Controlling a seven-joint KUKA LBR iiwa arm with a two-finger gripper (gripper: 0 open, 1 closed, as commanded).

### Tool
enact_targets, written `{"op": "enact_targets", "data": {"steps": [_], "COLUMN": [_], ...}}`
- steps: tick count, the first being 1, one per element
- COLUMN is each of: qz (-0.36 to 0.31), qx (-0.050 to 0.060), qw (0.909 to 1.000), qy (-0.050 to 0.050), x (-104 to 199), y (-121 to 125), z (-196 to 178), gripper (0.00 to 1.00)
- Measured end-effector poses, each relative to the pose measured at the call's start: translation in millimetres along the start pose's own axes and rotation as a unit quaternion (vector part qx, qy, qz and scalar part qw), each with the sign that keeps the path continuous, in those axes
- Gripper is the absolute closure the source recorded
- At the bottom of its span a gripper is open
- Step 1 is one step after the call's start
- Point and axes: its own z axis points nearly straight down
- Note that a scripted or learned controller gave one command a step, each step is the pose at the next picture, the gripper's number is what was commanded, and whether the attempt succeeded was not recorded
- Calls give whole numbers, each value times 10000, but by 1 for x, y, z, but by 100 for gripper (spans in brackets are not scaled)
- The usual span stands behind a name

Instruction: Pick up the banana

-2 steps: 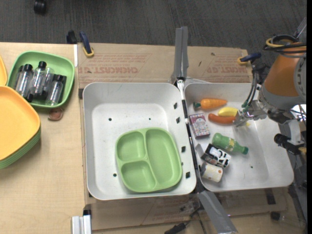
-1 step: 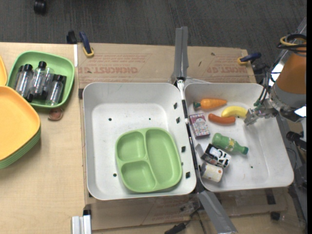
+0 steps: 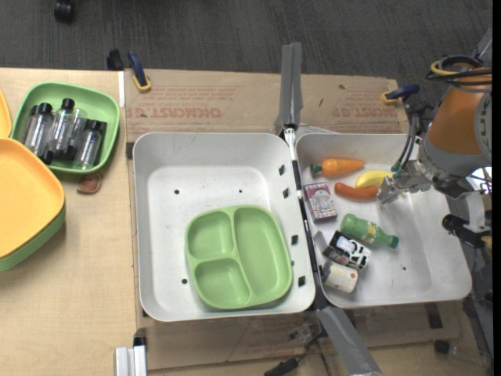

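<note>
The yellow banana (image 3: 369, 179) lies in the right bin (image 3: 423, 280) near its back, between an orange carrot (image 3: 342, 165) and a red-orange pepper-like piece (image 3: 356, 192). My gripper (image 3: 393, 189) hangs low just right of the banana, at its right end. The grey arm with its orange band (image 3: 460, 124) comes in from the right above it.
The right bin also holds a small pink card box (image 3: 319, 201), a green bottle (image 3: 368, 231), a black-and-white pack (image 3: 347, 250) and a white cup (image 3: 341, 277). The left bin (image 3: 156, 210) holds a green divided tray (image 3: 237, 254). A green dish of bottles (image 3: 66, 128) and orange plates (image 3: 23, 210) sit at left.
</note>
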Motion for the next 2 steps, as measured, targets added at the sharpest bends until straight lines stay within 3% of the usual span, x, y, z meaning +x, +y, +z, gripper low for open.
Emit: {"op": "enact_targets", "data": {"steps": [1, 2], "qz": [-780, -308], "qx": [-14, 1], "qw": [9970, 9995], "qy": [-13, 1], "x": [4, 52], "y": [25, 17], "z": [-1, 0], "gripper": [100, 100]}}
